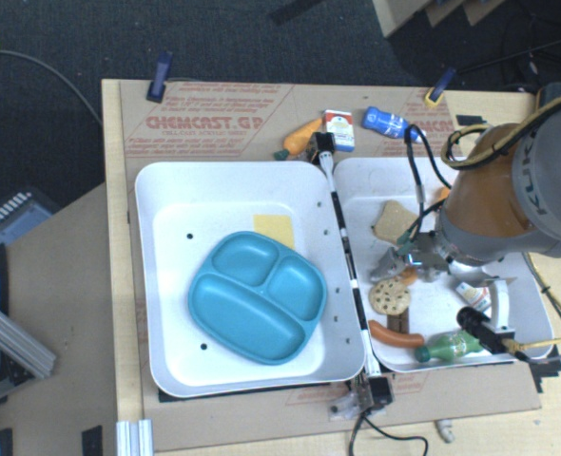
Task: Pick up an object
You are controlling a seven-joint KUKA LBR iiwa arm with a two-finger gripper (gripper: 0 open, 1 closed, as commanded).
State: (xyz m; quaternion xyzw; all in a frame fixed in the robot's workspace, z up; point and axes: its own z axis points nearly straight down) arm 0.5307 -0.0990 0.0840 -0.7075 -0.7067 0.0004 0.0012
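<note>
Whether the jaws point(401, 257) are released or clenched cannot be told; the cookie point(389, 297) just below them may slip aside untouched.

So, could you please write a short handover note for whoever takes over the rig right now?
Gripper: low in the right bin, over the toy food; whether it is open or shut cannot be seen.
Right bin: bread slice, cookie, hot dog, green bottle.
Left bin: blue divided plate, yellow cheese slice.
Done: arm is down among the objects.
Left: no object seen lifted; the pick remains.
</note>
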